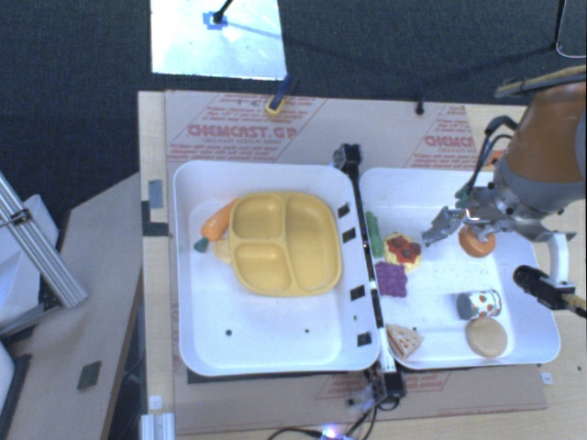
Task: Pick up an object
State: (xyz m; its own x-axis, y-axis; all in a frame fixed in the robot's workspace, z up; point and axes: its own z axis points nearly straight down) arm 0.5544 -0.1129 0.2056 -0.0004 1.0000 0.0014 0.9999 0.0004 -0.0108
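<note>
The arm (550, 145) runs off the right edge, so its upper part is cut away. Its wrist covers part of an orange object (477, 242) in the right bin (431, 186); what that object is cannot be told. The gripper (444, 225) is small and blurred, so its finger position is unclear. In the left bin (197, 273), the yellow divided tray (280, 244) hides the right end of a carrot (215, 222). A metal frame (32, 246) at the far left is cut off by the edge.
</note>
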